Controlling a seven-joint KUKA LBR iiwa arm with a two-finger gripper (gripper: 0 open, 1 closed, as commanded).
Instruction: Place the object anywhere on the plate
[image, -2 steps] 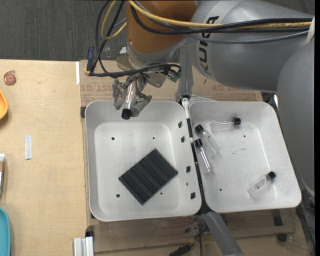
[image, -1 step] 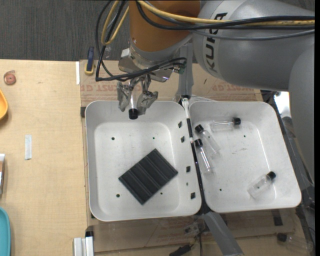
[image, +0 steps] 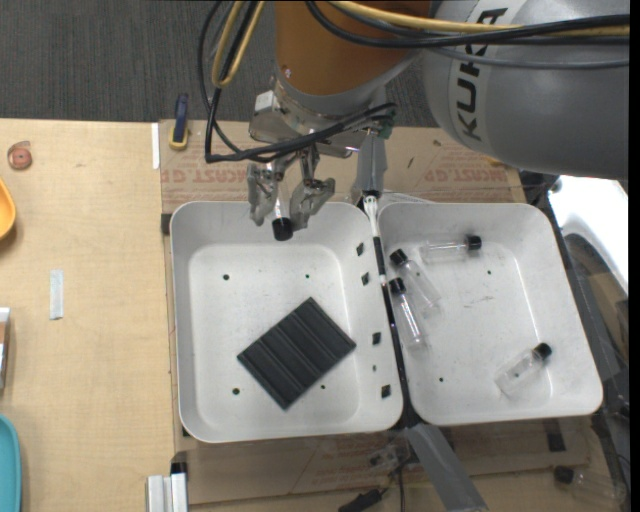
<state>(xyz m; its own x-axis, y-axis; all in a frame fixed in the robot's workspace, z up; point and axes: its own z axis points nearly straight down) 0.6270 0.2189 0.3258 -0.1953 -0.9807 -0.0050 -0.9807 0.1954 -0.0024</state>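
Claw (image: 290, 208) (fingers parted) grips a black-capped vial (image: 281, 228) above the left bin's (image: 190, 300) far rim

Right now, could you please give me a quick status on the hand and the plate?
Hand above left bin's back edge, small black-capped item between its fingers. Dark ribbed plate flat in left bin, bare. Four clear vials in right bin. Path unobstructed.

I see two white bins (image: 190, 330) of smooth, faintly glossy plastic. The plate (image: 297, 352) looks dark, matt and ribbed. The vials (image: 408, 300) are clear, shiny plastic or glass with black caps. The bench (image: 80, 260) is pale matt wood; brown cardboard (image: 460, 165) lies behind.
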